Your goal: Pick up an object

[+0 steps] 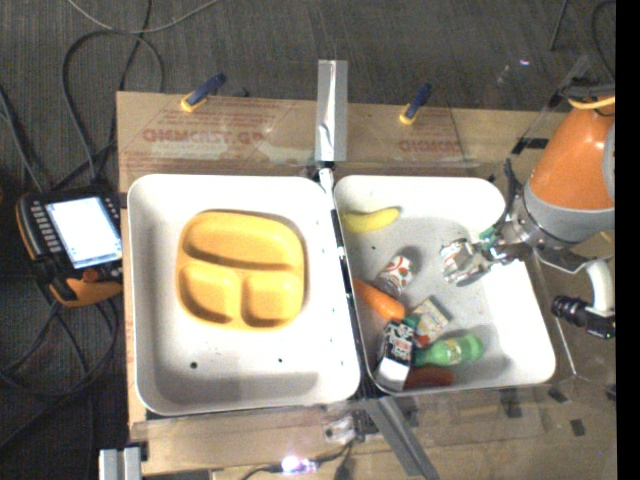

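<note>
My gripper [458,261] hangs over the right bin [520,298], right of its middle, on the grey arm with the orange band. I see nothing held in it. In that bin lie a yellow banana [371,218] at the back left, a small red and white can [397,273], an orange carrot [378,301], a small printed box [430,320], a green bottle [449,351], a dark red object [428,376] and a black and white carton [397,346].
The left bin [150,298] holds a yellow divided tray [242,268]. A metal divider post [331,108] stands behind the bins. A handheld pendant with a lit screen [75,233] lies left of the bench, among cables.
</note>
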`<state>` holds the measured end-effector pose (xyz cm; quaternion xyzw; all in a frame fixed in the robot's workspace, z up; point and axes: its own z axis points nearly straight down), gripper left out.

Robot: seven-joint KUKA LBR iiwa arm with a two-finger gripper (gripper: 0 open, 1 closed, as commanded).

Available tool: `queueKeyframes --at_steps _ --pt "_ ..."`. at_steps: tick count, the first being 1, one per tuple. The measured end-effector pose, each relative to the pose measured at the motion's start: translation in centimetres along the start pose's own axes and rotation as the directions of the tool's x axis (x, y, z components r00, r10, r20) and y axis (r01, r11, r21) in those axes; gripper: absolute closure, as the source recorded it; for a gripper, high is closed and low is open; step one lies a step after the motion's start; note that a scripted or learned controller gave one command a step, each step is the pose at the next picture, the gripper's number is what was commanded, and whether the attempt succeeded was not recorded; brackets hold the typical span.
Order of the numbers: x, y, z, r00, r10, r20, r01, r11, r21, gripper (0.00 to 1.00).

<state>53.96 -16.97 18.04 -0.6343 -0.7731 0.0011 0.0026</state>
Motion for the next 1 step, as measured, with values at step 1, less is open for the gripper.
queueKeyframes --at_steps 1 --pt "2.67 5.90 -1.72 0.999 -0.036 0.001 0.036 0.999 0.000 1.00"
